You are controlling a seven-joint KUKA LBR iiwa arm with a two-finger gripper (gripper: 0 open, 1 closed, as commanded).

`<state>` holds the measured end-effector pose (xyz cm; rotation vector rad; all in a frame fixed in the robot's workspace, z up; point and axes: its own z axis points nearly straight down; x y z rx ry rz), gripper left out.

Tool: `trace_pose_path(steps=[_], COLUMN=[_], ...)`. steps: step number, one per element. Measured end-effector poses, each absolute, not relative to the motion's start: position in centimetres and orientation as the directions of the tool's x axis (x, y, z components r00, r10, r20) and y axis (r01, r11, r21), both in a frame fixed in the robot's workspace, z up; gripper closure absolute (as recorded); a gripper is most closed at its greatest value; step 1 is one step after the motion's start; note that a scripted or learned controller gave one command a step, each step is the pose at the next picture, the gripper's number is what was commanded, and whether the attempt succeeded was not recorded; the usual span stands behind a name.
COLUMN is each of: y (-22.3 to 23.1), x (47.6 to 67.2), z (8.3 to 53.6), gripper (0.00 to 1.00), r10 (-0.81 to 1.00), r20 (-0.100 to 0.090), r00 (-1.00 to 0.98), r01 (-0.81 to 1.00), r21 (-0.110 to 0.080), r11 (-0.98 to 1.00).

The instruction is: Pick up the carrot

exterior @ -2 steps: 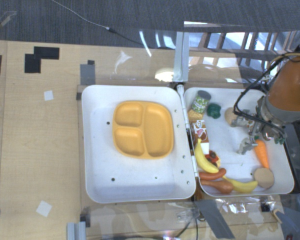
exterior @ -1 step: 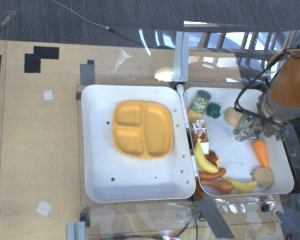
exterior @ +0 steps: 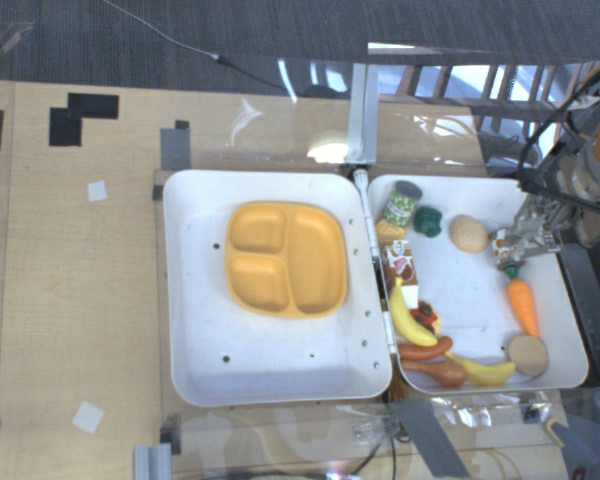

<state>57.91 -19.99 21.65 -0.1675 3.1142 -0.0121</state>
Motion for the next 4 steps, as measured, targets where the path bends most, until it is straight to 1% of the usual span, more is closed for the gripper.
trace_pose_path(steps=[1,2,3,4], y=[-20.6,-20.4,-19.4,-16.1], x=[49.1,49.7,50.7,55.3], z=[13.1,14.6,9.1,25.3], gripper=[1.0,1.0,1.0,1.0], r10=[-0.258,-0.267,-0.215,-0.345], r20=[-0.002,-0.017,-0.013,-0.023], r00=[-0.966,-0.964,-0.977,-0.938], r01=[-0.258,-0.267,-0.215,-0.344], r21=[0.001,-0.008,-0.007,-0.014], r11=[0.966,0.964,0.977,0.939])
